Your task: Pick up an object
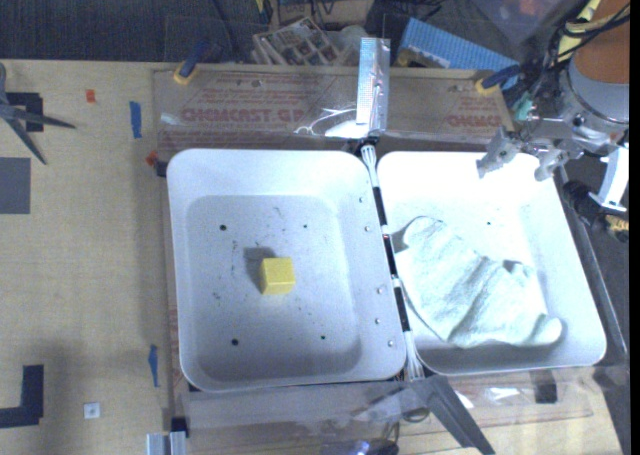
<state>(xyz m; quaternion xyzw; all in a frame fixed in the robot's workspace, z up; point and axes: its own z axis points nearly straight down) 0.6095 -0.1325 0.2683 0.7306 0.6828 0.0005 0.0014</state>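
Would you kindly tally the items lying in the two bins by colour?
Yellow: 1, the block in the left bin.
White: 1, the cloth in the right bin.
Total: 2.

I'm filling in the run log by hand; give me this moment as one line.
gripper: open, above right bin's far edge, holding nothing | white cloth: crumpled in right bin | yellow block: in left bin | pick: not started

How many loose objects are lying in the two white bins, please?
2. A yellow block sits near the middle of the left bin; a crumpled white cloth lies in the right bin. Something could be hidden beneath the cloth.
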